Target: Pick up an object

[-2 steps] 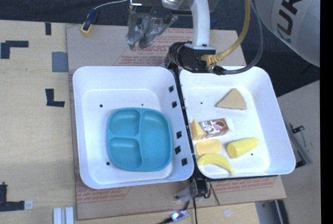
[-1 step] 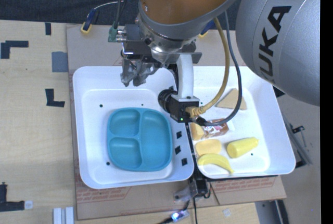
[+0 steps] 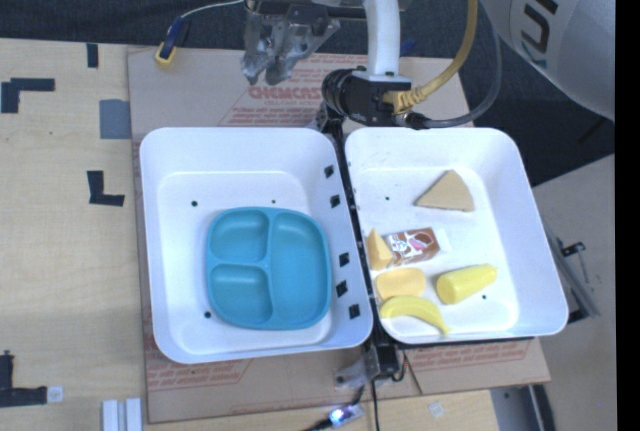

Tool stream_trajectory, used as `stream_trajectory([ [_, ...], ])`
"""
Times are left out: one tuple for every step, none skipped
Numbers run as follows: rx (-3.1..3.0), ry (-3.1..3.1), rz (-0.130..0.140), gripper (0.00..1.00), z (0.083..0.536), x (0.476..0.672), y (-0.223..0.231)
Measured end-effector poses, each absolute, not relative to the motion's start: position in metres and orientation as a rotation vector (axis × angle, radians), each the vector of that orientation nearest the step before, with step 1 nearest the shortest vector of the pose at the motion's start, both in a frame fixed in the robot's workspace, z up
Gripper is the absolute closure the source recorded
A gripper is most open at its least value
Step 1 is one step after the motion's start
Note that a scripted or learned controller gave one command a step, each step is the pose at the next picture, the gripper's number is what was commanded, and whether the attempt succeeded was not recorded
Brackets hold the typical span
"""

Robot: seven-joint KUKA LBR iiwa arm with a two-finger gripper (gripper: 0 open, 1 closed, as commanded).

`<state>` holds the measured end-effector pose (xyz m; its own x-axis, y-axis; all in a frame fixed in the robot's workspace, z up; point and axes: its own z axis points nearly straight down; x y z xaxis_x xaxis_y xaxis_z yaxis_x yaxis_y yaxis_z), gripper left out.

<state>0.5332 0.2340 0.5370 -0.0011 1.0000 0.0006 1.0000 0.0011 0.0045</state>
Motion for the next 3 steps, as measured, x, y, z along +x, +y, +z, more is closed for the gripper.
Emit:
stream_trajectory([
  [2.223,2.227,-0.022,1.00,0.450,0.498,0.233],
  [2.218,2.220,0.007,1.00,0.537,0.541,0.234],
  [2.218,2.227,-0.008,1.00,0.534,0.483,0.234],
])
